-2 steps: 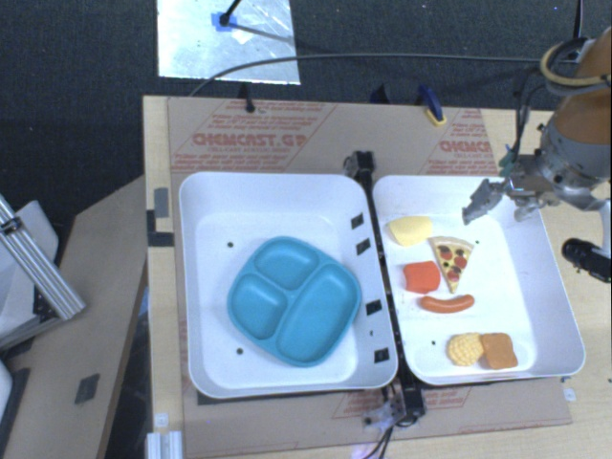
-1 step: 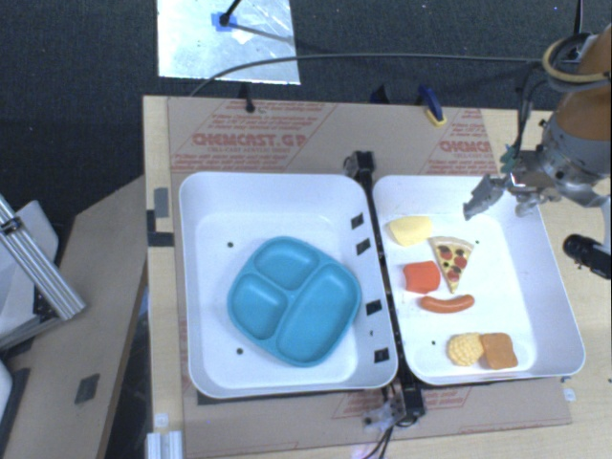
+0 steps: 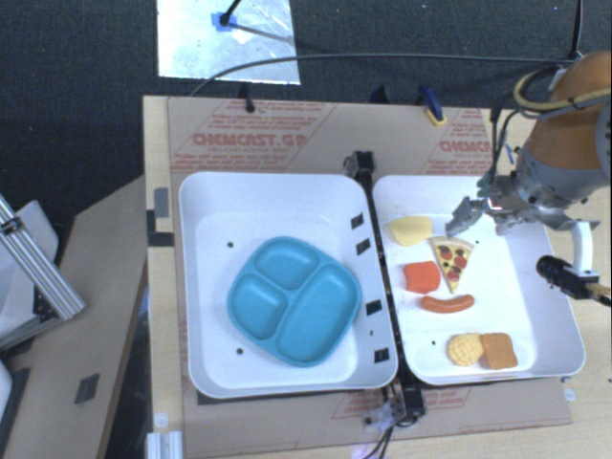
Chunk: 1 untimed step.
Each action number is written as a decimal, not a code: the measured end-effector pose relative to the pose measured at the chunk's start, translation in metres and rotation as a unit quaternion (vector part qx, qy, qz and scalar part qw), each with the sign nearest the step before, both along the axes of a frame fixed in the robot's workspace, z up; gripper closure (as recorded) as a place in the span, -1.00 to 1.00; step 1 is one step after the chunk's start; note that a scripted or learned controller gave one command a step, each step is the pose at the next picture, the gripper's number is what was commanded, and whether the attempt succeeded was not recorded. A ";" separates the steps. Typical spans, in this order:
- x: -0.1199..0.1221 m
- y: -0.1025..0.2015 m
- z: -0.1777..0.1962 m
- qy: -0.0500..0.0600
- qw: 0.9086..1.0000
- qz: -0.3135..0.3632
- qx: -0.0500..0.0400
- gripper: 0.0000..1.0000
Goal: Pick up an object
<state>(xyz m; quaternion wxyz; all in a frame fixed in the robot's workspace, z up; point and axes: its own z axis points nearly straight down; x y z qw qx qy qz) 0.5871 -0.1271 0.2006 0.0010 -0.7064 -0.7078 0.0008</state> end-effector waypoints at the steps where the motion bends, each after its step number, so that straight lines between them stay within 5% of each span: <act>1: 0.003 -0.001 -0.042 -0.001 1.000 0.000 0.000 -1.00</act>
